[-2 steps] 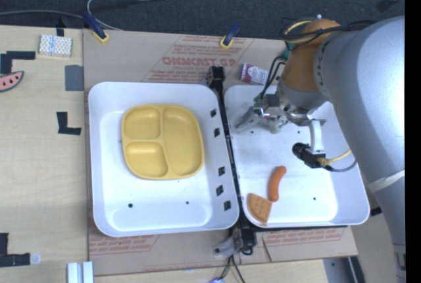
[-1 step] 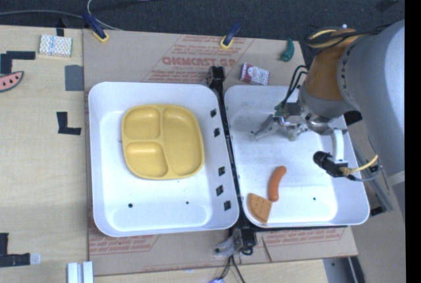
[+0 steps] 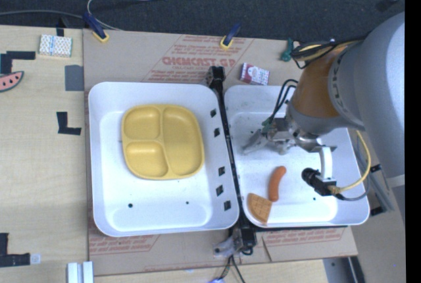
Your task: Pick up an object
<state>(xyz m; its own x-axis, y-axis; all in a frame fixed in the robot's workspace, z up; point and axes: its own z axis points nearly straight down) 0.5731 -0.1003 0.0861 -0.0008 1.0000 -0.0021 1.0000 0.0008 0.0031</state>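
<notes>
Gripper (image 3: 253, 141) sits low in the right bin (image 3: 342, 212), in its far-left part, fingers pointing left toward the divider between bins. Fingers look spread in a narrow V w/ nothing visible between them; tips at or just over the bin floor, can't tell if touching. Arm w/ orange band (image 3: 312, 87) comes in from the right over the bin's far side.

Nearest candidates: orange sausage-shaped piece (image 3: 277, 182), near-right of the fingertips, apart from them, lying roughly upright in the view. Nearer still & a bit left, a tan waffle-like wedge (image 3: 259, 208) against the near-left rim of the same bin. Neither is touched.

Left bin (image 3: 105, 209) holds a yellow divided plate (image 3: 162, 141) w/ three compartments, well apart from the gripper.

Progress, as I judge it: nothing picked yet. Gripper is down in the bin but over bare floor, so the grasp itself & the lift are both left. To get the sausage it'd need to shift nearer & right first, then close.
</notes>
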